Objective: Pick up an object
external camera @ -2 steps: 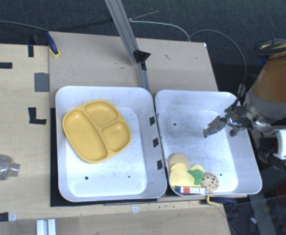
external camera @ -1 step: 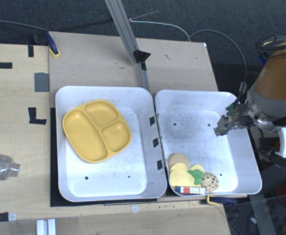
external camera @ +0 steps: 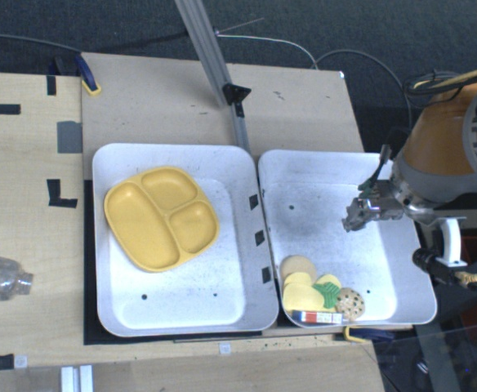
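Fingers (external camera: 355,219) low over right bin (external camera: 304,178)

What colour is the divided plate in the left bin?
Yellow. The divided plate shows plainly in the camera view, lying flat in the left bin.

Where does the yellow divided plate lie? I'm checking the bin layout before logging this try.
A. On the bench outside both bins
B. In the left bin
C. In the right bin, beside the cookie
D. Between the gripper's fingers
B: the yellow divided plate lies flat in the left bin, far from the gripper over the right bin.
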### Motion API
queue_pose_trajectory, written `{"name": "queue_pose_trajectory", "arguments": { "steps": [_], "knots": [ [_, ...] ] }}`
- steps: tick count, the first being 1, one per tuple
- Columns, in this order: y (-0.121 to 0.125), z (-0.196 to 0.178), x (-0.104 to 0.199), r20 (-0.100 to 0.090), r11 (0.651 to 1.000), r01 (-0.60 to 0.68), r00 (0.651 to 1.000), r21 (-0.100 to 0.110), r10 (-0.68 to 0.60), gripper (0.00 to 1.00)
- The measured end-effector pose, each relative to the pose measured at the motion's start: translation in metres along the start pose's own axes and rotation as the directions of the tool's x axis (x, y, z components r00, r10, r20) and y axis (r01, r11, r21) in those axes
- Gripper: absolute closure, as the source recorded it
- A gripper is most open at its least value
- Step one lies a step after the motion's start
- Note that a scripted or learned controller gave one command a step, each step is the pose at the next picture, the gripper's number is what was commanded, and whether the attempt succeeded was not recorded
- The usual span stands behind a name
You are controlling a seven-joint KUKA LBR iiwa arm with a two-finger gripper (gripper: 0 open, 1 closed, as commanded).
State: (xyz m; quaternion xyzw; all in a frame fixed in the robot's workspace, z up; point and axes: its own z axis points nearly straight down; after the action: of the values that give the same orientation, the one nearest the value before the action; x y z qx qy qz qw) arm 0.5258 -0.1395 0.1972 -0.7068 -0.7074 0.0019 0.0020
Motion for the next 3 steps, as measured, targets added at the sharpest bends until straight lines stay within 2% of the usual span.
{"name": "queue_pose_trajectory", "arguments": {
  "steps": [1,2,3],
  "knots": [
    [-0.011,0.086,0.034,-0.003,1.0,0.001,1.0,0.006,-0.001,1.0],
    [0.015,0.004,0.105,-0.002,1.0,0.009,1.0,-0.012,-0.009,1.0],
    [0.013,-0.029,0.07,0.001,1.0,-0.002,1.0,-0.008,0.002,1.0]
  ]
}}
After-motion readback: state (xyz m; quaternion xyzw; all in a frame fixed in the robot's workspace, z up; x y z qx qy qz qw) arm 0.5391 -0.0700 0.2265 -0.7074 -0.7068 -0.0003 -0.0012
